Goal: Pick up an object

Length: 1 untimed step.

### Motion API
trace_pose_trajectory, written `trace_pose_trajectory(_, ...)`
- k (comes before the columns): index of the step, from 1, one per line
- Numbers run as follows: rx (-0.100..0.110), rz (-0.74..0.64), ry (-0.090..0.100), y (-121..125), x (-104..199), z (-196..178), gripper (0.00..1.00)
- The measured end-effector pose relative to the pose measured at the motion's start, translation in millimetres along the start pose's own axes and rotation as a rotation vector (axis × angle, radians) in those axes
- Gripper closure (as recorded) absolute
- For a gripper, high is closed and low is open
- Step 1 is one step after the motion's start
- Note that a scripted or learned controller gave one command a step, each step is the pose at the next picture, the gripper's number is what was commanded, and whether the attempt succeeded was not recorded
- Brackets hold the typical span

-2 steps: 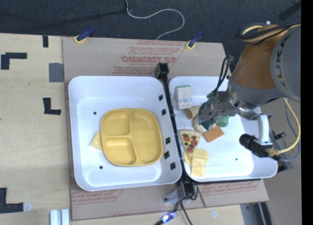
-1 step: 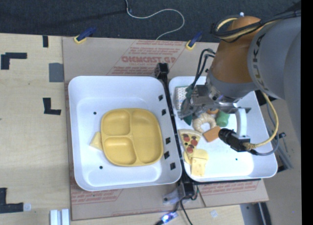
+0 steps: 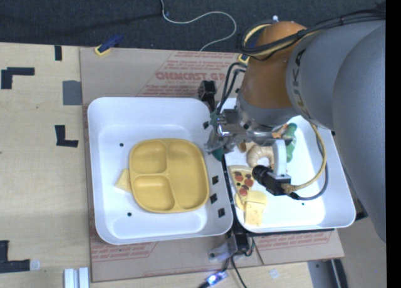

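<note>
Arm [image 3: 326, 86] is down over the right bin [image 3: 326, 215], wrist and orange band [image 3: 272, 67] blocking most of that bin's near-centre. Gripper [image 3: 263, 155] sits low among the toys, just above the pizza slice [image 3: 242, 180]; can't tell what state it's in, the wrist housing hides the tips, and nothing is visibly held. Candidate objects are all in the right bin: pizza slice, a yellow cheese wedge [image 3: 254, 208] touching its lower edge, a tan bagel-like ring [image 3: 260, 153] under the wrist, and a green piece [image 3: 289, 139] beside it. To do this well I'd commit to one item, centre over it, and avoid the pizza/cheese seam or the bin divider. Flat pieces will likely slip; the ring looks the easier pinch. Counts: two white bins, one yellow divided plate [image 3: 169, 175] in the left bin [image 3: 103, 124] with one yellow wedge [image 3: 123, 181] poking out from under its left side, four toys on the right.
</note>
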State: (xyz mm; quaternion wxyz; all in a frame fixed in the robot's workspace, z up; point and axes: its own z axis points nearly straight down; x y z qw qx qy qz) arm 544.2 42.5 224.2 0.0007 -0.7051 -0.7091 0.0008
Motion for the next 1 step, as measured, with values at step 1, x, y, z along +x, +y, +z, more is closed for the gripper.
trace_pose_trajectory(1, 0.0, 0.003, 0.0, 22.6, 8.9, 4.4, 1.0)
